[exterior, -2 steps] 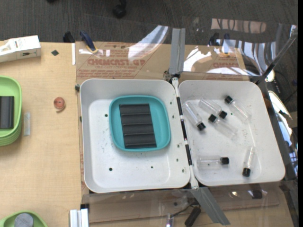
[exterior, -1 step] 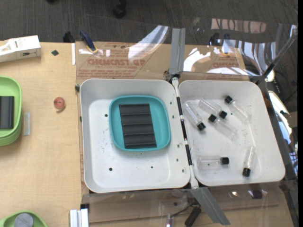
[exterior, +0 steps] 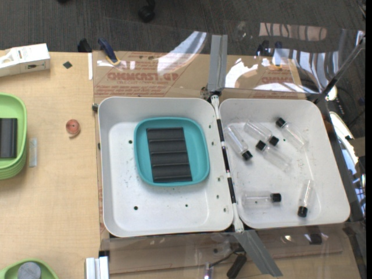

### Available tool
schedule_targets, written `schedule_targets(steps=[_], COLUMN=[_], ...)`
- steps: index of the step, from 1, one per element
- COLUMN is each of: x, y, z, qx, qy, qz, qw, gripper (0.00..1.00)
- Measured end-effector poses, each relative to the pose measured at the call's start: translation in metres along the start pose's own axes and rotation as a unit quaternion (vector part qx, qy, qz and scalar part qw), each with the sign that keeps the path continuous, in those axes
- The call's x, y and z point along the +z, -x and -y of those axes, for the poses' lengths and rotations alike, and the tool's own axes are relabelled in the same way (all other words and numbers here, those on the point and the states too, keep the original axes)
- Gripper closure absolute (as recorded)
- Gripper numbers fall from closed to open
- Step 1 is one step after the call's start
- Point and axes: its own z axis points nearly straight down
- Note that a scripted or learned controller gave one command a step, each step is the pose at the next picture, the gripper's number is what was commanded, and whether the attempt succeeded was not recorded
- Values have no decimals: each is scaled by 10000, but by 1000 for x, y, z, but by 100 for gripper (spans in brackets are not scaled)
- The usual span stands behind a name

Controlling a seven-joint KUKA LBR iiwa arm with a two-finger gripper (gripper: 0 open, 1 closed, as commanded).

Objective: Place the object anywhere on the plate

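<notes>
Two white bins stood side by side on a wooden bench (exterior: 52, 202). In the left bin (exterior: 122, 205) a teal plate (exterior: 142, 156) lay a little to the far side of the middle, with rounded corners and a raised rim. On the plate rested a black ribbed block (exterior: 168, 154), which covered most of its flat part.

The objects of the task were in the right bin (exterior: 328, 167), well apart from the plate: six clear tubes with black caps, all lying on their sides. Four of them formed a loose group (exterior: 261, 146) in the far-left part of this bin, close together. I could not tell if any of them touched. A fifth tube (exterior: 264, 199) lay alone nearer, with its cap pointing right. The sixth tube (exterior: 304, 201) lay near the right corner on the near side, with its cap toward the near wall.

On the bench at the left edge was a stack of green plates (exterior: 14, 112) with something dark on it. A small reddish disc (exterior: 72, 127) lay between it and the left bin. A white box (exterior: 23, 58) lay at the far left corner.
</notes>
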Motion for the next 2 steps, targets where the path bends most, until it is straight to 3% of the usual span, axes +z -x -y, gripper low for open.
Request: schedule_targets(steps=[2], x=[0], y=[-2], z=[0], qx=[5], qy=[-2], qz=[-2], qw=[10000], gripper=[0])
